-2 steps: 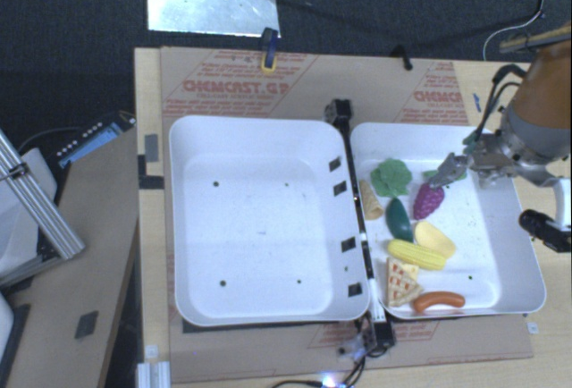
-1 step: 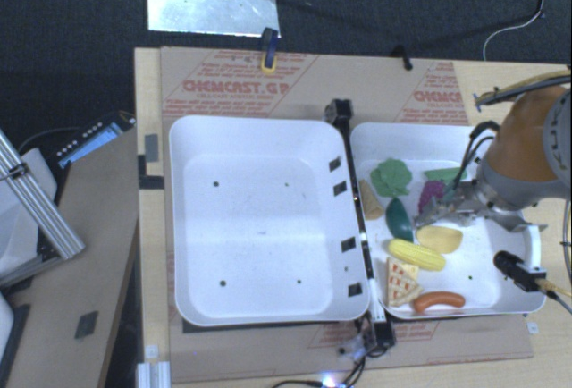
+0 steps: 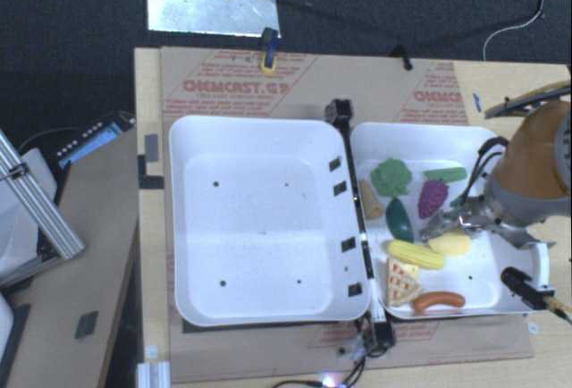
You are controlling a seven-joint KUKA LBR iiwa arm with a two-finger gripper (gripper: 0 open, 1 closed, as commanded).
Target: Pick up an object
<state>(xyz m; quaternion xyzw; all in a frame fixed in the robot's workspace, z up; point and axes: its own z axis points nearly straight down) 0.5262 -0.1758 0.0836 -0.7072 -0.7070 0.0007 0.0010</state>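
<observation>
The right white bin (image 3: pixel 483 140) holds several toy foods: a green broccoli (image 3: pixel 391 176), a green pod (image 3: pixel 445 173), purple grapes (image 3: pixel 433 197), a dark green vegetable (image 3: pixel 399 220), a yellow corn cob (image 3: pixel 416 255), a pale yellow lemon-like piece (image 3: pixel 452 245), a wedge of pizza (image 3: pixel 401 282), a red sausage (image 3: pixel 437 300) and a tan wedge (image 3: pixel 369 199). My gripper (image 3: pixel 440 225) reaches in from the right. It is low in this bin, just above the lemon-like piece and below the grapes. The wrist hides the bin's right side.
The left white bin (image 3: pixel 259 216) lies beside the right one, with black clips (image 3: pixel 347 216) along the shared rim. Both rest on a cardboard sheet (image 3: pixel 241 82). A yellow and blue clamp (image 3: pixel 269 51) stands at the back. The arm's orange band (image 3: pixel 536 154) hangs over the right rim.
</observation>
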